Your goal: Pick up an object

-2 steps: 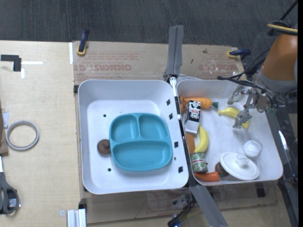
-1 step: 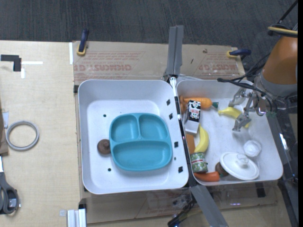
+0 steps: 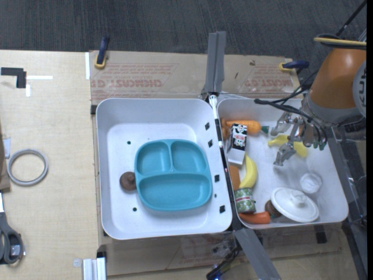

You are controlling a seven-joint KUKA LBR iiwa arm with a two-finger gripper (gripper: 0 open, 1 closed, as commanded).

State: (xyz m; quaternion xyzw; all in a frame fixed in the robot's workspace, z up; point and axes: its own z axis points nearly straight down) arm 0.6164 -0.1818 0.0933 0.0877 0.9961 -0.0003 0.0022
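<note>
One camera here, fixed high above the bench [image 3: 46,127] and looking down at a slant — the far edge of the bench sits toward twelve o'clock, with dark floor [image 3: 145,10] beyond it, and the near edge runs off at six. Both white bins fall inside the frame: the left bin [image 3: 108,174] near centre, the right bin [image 3: 335,185] toward four o'clock. The arm [image 3: 341,77] comes in from three o'clock, cut by the frame edge. It's a mid-distance view — wide enough for both bins whole, with bare bench out to nine o'clock.

scissors [image 3: 10,245] cut by left edge; yellow object [image 3: 280,140] partly behind the hand [image 3: 289,147]
</note>
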